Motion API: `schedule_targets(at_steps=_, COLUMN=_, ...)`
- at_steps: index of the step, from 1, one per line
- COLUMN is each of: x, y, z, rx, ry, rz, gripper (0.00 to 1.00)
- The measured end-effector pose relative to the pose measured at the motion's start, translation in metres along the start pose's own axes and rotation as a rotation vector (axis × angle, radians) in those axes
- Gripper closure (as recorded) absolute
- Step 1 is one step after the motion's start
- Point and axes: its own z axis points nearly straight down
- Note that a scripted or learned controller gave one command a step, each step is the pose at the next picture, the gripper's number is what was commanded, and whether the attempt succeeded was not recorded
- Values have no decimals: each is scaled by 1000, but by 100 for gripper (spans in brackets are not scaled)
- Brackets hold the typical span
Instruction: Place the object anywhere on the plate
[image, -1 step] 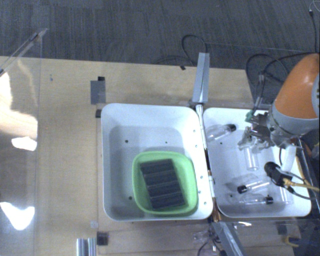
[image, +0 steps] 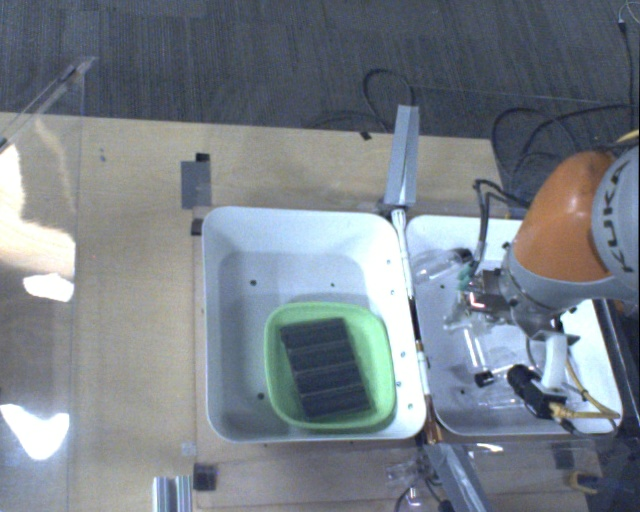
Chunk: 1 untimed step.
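Where the counter carries them, bins: two shallow white ones, side by side and touching at their inner rims.
Left bin: it holds one green plate, which sits in the 5 o'clock part of the bin floor, close to the near wall and the right wall.
Plate contents: one dark ridged object lies flat on it and covers most of its middle.
Object position: its long side runs from about 11 o'clock to 5 o'clock, and all of it is inside the green rim.
Object surface: four crosswise bands can be counted on it.
Right bin: it stands at 3 o'clock from the left bin, and the arm reaches over it from 3 o'clock.
Gripper: it is above the middle of the right bin floor, well apart from the plate.
Gripper state: I cannot tell if it is apart or together, because the parts are pale and blurred against the white floor.
Grey bar: one, at 12 o'clock from the place where the two bins meet.
Count: two bins, one plate, one object, one arm.
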Motion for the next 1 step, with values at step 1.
schedule_targets(at_steps=1, x=5, y=0, z=0, rx=0, ry=0, rz=-85, gripper=100)
